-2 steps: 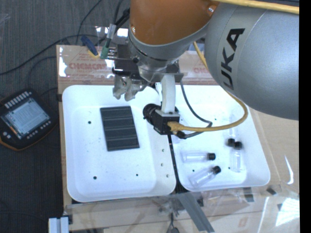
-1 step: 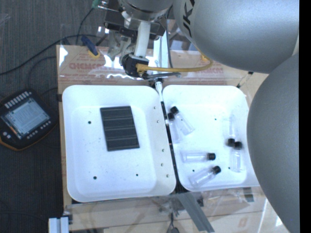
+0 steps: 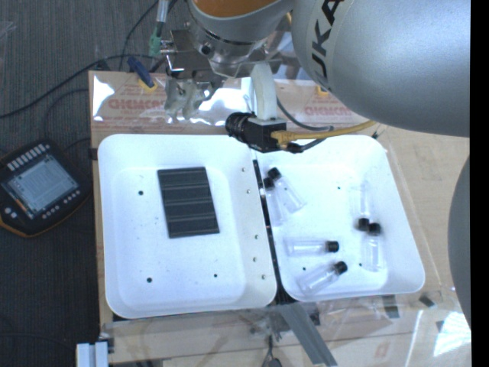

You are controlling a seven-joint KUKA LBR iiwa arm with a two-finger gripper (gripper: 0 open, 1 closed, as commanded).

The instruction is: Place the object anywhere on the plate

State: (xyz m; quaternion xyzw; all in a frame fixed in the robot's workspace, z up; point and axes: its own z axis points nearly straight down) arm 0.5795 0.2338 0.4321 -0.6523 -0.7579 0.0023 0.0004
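Vials lie in the right bin; hand hovers above the far rim, grip unclear.

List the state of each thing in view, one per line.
Plate: flat in the left bin, bare.
Vials: lying on their sides in the right bin, black caps on.
Gripper: raised beyond the bins' far edge.
Pendant: lying on the floor, left of the bench.
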